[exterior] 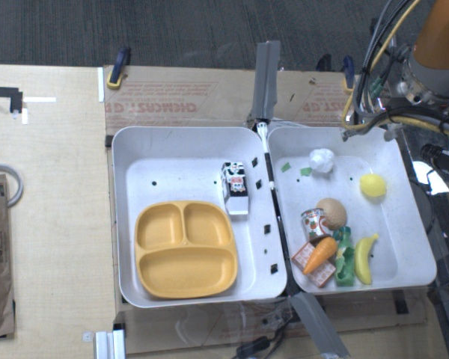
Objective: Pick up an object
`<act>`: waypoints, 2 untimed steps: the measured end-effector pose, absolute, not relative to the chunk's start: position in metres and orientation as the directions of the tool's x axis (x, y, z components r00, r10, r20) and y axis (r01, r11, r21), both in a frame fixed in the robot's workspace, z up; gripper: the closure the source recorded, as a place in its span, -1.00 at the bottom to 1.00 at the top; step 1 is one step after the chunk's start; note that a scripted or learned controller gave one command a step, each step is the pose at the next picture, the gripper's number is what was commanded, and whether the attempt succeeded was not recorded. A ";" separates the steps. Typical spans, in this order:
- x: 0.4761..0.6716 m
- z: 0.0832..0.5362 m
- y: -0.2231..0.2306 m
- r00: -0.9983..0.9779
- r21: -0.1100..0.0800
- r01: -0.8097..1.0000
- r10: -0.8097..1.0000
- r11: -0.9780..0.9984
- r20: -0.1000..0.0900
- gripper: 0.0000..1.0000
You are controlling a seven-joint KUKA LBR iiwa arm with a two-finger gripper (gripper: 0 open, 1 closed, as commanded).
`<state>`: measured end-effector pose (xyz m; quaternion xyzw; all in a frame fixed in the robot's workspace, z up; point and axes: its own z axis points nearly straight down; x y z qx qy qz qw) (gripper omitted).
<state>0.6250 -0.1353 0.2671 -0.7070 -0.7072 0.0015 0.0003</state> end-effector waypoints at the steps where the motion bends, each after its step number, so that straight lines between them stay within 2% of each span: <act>1: 0.606 0.120 -0.187 0.271 0.001 0.963 0.963 -0.271 -0.003 -1.00; 2: 0.598 0.091 -0.191 0.603 -0.002 0.798 0.798 -0.603 -0.003 -1.00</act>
